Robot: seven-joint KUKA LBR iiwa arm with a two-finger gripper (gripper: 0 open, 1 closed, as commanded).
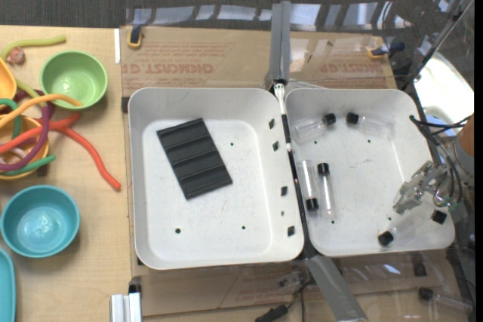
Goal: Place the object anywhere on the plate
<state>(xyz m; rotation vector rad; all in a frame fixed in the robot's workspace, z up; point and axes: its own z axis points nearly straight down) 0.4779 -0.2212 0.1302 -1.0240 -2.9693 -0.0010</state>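
The plate (194,157) is a black ribbed rectangle lying at a slant in the left white bin (143,185). Several clear tubes with black caps are scattered in the right white bin (362,241). Two tubes (326,188) lie side by side near its left wall. Two more tubes (324,121) rest near its far wall. My gripper (415,194) hangs low over the right bin's near right corner. Just below it lies a tube with a black cap (386,238), and another black cap (438,216) sits to its right. Nothing is seen held in the gripper.
On the wooden table left of the bins stand a green bowl (73,79) and a teal bowl (39,221), with coloured ropes (72,138) between them. Brown cardboard (196,64) lies behind the bins. Cables (434,136) hang at the right.
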